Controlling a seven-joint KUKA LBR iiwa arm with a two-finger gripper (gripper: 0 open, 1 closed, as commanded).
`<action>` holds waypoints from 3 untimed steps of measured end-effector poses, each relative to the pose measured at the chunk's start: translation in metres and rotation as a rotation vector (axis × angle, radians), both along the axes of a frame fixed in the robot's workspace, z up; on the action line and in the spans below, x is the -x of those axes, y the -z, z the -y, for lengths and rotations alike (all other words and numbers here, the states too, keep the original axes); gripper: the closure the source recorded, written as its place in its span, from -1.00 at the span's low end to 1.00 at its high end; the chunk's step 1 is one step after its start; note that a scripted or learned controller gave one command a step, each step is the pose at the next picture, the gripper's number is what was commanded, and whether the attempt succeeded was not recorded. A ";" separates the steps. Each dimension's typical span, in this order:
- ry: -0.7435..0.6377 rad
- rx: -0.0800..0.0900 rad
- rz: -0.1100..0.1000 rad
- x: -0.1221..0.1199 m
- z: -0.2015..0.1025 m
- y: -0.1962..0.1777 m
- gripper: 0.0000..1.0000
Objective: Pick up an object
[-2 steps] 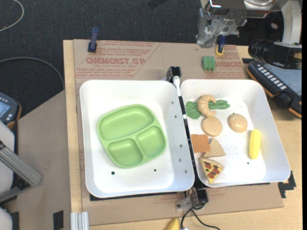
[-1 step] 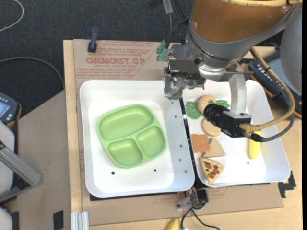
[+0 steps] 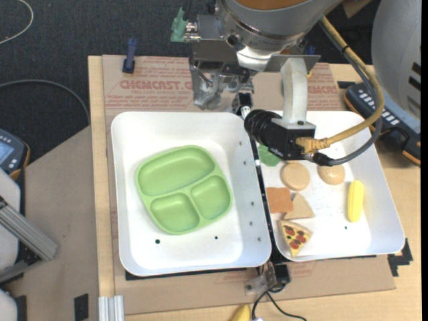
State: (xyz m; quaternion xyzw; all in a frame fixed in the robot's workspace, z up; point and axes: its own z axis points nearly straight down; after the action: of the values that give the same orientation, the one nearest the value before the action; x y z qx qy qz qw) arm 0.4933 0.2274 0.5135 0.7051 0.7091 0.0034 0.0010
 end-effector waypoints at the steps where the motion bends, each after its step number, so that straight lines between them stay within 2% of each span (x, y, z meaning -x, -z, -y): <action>1: 0.011 0.006 -0.014 0.015 0.065 0.075 1.00; 2: 0.015 0.009 -0.023 -0.008 0.133 0.232 1.00; 3: -0.004 -0.001 -0.001 0.009 0.052 0.171 1.00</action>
State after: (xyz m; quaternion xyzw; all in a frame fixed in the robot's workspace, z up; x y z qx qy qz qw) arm 0.4841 0.1756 0.3429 0.7037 0.7105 0.0035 0.0005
